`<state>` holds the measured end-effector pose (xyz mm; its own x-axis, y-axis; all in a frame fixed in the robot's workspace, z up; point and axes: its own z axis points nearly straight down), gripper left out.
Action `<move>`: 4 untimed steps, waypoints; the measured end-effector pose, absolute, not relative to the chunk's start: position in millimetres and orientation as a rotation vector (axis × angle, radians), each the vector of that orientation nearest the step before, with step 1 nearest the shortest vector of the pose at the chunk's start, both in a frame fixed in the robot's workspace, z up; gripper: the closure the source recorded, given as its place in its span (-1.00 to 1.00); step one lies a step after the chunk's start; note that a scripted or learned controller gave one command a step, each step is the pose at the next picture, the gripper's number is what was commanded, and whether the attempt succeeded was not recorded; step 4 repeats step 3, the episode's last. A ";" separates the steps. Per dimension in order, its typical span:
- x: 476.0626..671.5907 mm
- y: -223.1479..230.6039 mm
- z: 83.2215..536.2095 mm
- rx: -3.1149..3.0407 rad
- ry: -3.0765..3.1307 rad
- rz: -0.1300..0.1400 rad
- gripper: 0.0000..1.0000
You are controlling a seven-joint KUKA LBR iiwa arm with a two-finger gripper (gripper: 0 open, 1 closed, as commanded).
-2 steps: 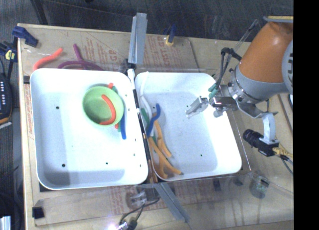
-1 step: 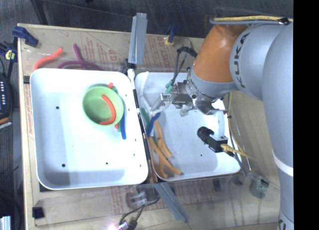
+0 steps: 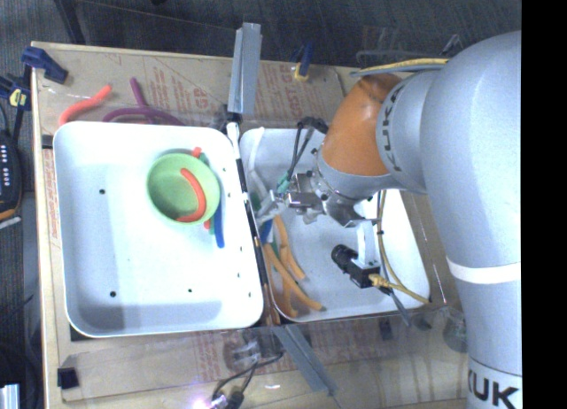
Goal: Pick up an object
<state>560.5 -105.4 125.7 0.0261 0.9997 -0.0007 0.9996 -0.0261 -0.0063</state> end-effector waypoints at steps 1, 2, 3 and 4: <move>488.3 -147.8 91.8 -2.207 -2.230 0.001 -1.00; 489.4 -146.6 101.5 -2.198 -2.238 0.000 1.00; 556.8 -125.1 233.6 -2.017 -2.405 0.002 1.00; 556.8 -125.1 233.6 -2.017 -2.405 0.002 1.00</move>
